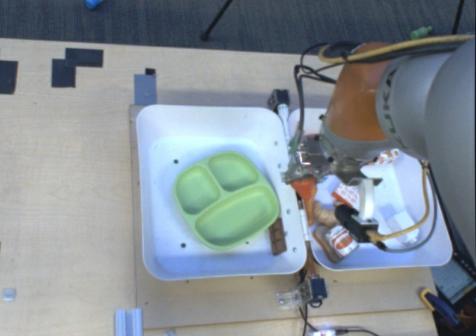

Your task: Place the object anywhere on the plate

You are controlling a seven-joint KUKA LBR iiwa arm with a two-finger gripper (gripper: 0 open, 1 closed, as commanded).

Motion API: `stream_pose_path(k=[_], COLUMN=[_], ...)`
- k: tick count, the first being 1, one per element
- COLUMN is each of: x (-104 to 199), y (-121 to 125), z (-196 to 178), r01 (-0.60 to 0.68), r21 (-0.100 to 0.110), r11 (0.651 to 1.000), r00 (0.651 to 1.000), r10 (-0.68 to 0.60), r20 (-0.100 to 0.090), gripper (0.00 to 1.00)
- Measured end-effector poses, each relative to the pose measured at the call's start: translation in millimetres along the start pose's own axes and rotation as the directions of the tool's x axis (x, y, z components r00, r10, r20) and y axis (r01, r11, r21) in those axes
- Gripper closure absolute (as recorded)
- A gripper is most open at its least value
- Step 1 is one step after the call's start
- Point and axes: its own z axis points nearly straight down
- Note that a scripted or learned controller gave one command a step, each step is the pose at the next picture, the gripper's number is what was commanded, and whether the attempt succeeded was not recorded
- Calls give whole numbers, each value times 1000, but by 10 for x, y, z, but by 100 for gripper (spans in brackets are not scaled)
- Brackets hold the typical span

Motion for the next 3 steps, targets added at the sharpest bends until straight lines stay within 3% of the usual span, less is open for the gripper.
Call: stream_pose_path(k=[1, 2, 3], x=[-750, -829, -759], y=[-118, -309, -532], z=[-843, 7, 0], r01=[1, 0, -1], r21=[-4, 1, 0], r11=[1000, 1000, 1000], r00=[1000, 1000, 1000], r10=[-1, 0, 1], r20=[1, 0, 0], gripper=[100, 100, 100])
